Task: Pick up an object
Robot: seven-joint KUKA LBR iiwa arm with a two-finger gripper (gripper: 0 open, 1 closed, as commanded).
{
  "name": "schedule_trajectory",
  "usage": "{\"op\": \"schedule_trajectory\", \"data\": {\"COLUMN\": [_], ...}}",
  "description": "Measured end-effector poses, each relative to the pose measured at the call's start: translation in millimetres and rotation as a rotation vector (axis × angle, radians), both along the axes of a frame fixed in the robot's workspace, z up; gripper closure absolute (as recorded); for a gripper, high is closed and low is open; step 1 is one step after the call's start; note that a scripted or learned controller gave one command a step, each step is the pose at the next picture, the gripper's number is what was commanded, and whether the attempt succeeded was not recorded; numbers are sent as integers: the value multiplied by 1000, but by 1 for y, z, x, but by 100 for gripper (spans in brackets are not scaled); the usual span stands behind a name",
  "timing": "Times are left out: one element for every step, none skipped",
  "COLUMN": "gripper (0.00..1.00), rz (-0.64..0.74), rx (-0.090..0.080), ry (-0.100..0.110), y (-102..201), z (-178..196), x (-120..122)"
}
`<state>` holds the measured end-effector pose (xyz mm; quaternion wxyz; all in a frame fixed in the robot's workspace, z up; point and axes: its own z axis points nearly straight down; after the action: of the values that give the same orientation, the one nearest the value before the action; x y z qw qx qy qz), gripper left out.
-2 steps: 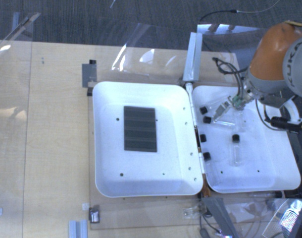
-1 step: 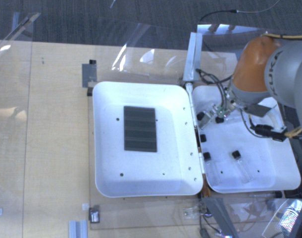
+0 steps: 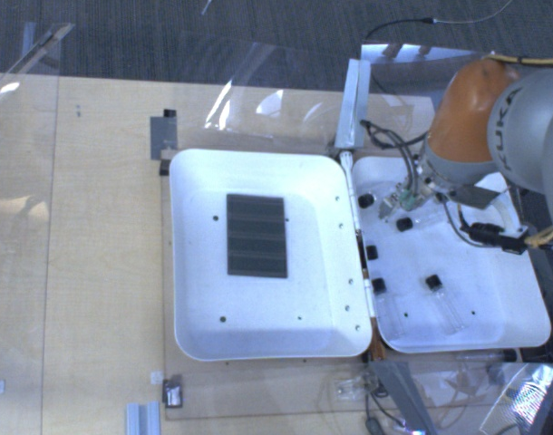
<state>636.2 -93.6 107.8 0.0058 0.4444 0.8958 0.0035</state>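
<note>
The things to pick are several small black pieces lying in the right bin: one black piece rests on the floor near the middle of that bin, another small piece lies just beside the tool, a third dark piece sits near the upper left corner, and two more are close to the left wall, next to the seam between the bins. All of them seem to lie flat on the white floor, and none looks lifted. The tool is low over the upper part of the right bin, among wires, and I cannot tell its state, because it is small and partly covered by the cables and the wrist. Nothing is clearly seen between its tips, so I judge that the pick is not yet done; the closing and the lifting are left. The arm, grey with an orange band, comes in from the right. The left bin holds a dark ribbed block in its middle, well apart from the tool. Both bins stand on the pale wooden bench.
</note>
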Motion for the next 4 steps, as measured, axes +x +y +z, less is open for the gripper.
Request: {"op": "schedule_trajectory", "data": {"gripper": [100,100,0,0], "rz": [9,123,123,153], "rx": [-1,-3,-3,-3], "ry": [3,5,5,8], "y": [28,-17,-17,-7], "z": [80,52,52,3], "x": [29,25,25,-7]}}
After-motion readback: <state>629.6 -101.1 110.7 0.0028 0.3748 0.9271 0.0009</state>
